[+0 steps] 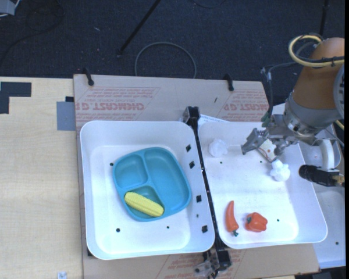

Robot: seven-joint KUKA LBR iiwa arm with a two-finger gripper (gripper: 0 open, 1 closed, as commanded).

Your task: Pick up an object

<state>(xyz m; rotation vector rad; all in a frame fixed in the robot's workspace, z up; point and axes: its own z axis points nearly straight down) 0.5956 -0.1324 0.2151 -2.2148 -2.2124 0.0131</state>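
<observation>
Camera view: tool point(260, 143) fingers spread, seemingly ungrasping, above right bin point(305, 228); nearby lumpy white object point(279, 170).

cardboard sheet point(163, 100), floor cables point(163, 57)

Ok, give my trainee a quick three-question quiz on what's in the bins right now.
1. True or false: the yellow corn lies in the blue tray.
2. Which bin is the tool over? A) left bin B) right bin
3. Name the item beside the orange pepper.

Key: 1 true; 2 B; 3 the red chili.
</observation>
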